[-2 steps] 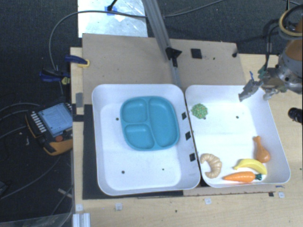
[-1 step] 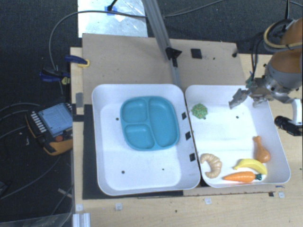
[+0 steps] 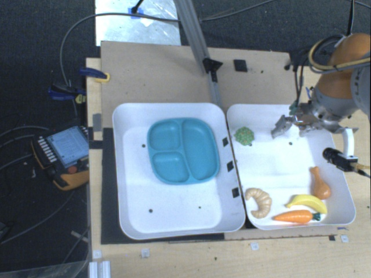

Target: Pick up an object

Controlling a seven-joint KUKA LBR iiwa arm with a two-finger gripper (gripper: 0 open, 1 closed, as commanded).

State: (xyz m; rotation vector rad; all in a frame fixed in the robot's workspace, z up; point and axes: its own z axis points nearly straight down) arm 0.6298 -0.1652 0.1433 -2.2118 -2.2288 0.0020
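The pincer (image 3: 288, 126) hangs over the upper part of the right bin (image 3: 272, 167) with its fingers spread and nothing between them, near the small green broccoli (image 3: 244, 135) that lies by the bin's upper left corner; the croissant (image 3: 258, 201), banana (image 3: 307, 202), carrot (image 3: 294, 216) and drumstick (image 3: 319, 182) lie well apart from it along the lower edge. The broccoli looks like a light, stiff toy with a knobbly top that should not slip, so I judge it best taken across its middle from above. The fingertips are small and partly blurred, the arm's wrist is cut off at the right, and the toys' undersides are hidden.
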